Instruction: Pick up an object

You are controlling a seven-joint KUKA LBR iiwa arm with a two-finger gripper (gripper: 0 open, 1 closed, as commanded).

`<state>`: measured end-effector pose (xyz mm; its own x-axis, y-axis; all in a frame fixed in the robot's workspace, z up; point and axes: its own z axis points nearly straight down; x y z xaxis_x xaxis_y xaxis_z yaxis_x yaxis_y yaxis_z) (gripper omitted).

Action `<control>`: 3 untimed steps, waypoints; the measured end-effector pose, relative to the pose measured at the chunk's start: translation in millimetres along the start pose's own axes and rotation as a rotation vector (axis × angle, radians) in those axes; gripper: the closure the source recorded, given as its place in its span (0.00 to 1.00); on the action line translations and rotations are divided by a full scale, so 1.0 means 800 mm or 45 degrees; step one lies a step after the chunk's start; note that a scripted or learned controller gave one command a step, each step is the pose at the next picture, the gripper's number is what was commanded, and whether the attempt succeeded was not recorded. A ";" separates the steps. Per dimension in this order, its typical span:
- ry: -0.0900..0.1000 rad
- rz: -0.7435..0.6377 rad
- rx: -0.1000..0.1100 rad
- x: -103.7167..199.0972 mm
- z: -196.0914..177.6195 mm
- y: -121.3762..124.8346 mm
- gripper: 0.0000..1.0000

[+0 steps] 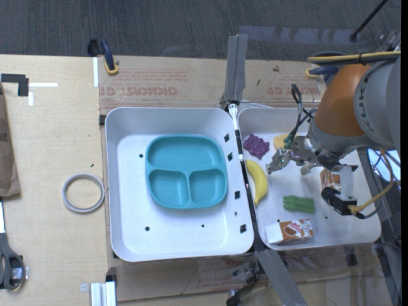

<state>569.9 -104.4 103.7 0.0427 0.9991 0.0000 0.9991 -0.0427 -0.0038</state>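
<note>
Small printed carton (290,231), right bin's near edge; green pepper-like toy (299,203) mid-bin, likely light, stiff and smooth, best gripped across its short width; pincer (288,160) above between grapes (257,145) and banana (257,180), opening indiscernible.

Pale wooden bench under even light, dark floor beyond its far edge.
Brown cardboard (191,85) lies flat along the bench's far edge. A roll of tape (83,192) sits near the left edge, scissors (11,268) at the near-left corner, and a blue clamp (108,56) grips the far edge.
</note>
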 end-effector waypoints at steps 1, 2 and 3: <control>0.000 -0.093 -0.002 -0.050 -0.069 -0.079 0.00; -0.001 -0.204 -0.004 -0.061 -0.130 -0.086 0.00; 0.000 -0.196 -0.003 -0.080 -0.126 -0.083 0.00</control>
<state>501.1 -165.5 205.0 -0.1108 0.9938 0.0002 0.9938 0.1108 -0.0016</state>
